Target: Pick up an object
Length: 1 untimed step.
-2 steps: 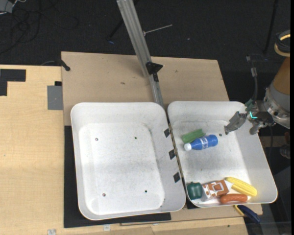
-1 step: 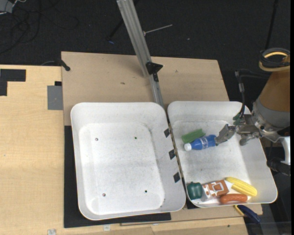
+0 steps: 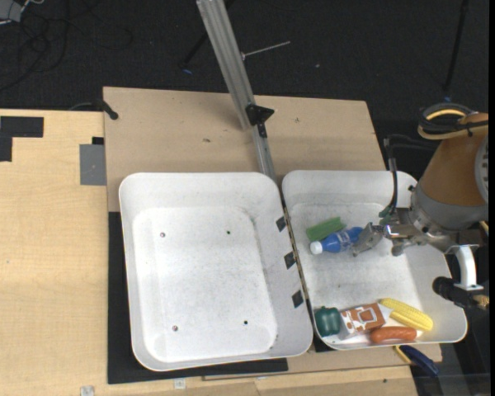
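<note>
One gripper [image 3: 370, 242] low in the right bin [image 3: 346, 190], fingers parted and closing on nothing, tips just beside a blue bottle [image 3: 340, 242]. Bottle lying flat on the bin floor, long axis near level, white cap pointing left, green packet [image 3: 325, 227] touching behind. Nothing lifted yet; grasp and raise judged outstanding.
</note>
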Tool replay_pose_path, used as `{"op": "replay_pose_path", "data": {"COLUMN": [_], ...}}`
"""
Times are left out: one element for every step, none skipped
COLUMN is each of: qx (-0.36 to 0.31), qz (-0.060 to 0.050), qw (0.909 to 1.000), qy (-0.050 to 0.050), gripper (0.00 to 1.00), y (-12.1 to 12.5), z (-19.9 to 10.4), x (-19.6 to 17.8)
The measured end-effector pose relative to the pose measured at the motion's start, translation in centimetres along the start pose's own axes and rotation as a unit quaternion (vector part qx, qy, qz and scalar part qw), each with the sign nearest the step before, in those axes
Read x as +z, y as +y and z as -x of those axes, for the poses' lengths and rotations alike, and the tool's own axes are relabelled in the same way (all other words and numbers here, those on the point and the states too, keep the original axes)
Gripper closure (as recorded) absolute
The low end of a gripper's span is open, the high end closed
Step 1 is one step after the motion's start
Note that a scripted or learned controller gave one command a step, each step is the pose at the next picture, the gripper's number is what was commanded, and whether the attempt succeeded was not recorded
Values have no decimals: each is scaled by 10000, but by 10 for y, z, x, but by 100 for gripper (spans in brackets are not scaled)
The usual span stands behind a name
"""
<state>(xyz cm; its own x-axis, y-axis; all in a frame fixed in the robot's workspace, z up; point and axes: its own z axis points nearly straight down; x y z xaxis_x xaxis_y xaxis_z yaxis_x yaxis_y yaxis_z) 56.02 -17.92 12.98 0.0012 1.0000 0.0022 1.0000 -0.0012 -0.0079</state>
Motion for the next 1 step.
{"op": "replay_pose_path", "data": {"qx": [4], "qz": [30], "qw": [10000], "qy": [-8], "gripper": [0], "y": [1], "z": [0], "x": [39]}}
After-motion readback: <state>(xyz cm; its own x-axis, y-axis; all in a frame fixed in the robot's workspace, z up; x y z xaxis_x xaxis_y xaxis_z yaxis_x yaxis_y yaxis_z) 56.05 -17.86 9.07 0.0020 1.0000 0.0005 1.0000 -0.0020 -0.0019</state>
